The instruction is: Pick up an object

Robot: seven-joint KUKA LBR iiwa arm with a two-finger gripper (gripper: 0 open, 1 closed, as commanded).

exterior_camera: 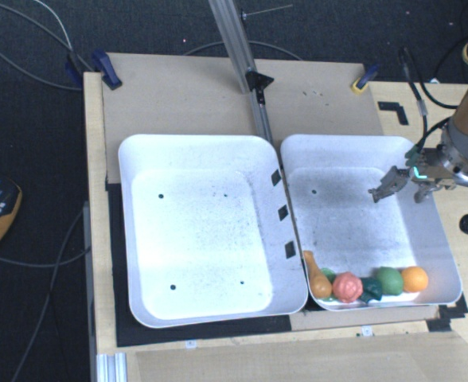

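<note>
At the right edge of the frame, a grey arm (466,138) is seen, ending in a dark grey gripper (401,185) with a small teal light.

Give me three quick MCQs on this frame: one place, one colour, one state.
1. Where do the small toy items lie?
A. left bin centre
B. right bin's near edge
C. on the bench

2. What colour is the round toy at the row's right end?
A. orange
B. blue
C. white

3. Where is the pincer?
A. over the shallow white right bin, apart from the toys
B. touching the toys
C. over the left bin

Key: B, they line the near wall; A, orange ball; A, it hangs above bare floor.
</note>
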